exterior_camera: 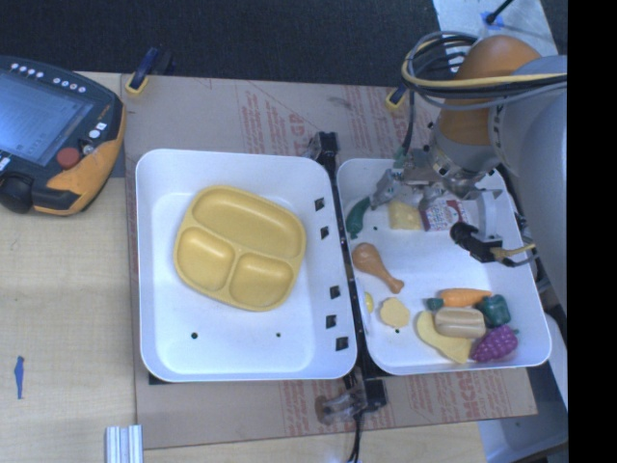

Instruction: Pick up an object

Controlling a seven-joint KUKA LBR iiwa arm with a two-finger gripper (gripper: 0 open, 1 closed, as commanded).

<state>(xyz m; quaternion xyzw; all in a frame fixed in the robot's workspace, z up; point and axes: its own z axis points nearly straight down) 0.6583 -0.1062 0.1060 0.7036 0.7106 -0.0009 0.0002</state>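
Grey two-finger gripper (421,187) poised over right bin's far end.
Pale yellow block (405,217) directly beneath (jaw state: cannot tell).

The arm (540,114) is smooth pale grey; a glossy orange band (487,66) rings it at twelve o'clock of the wrist; dark cables (434,56) loop around it; the gripper (424,186) is dull metal with small fittings.
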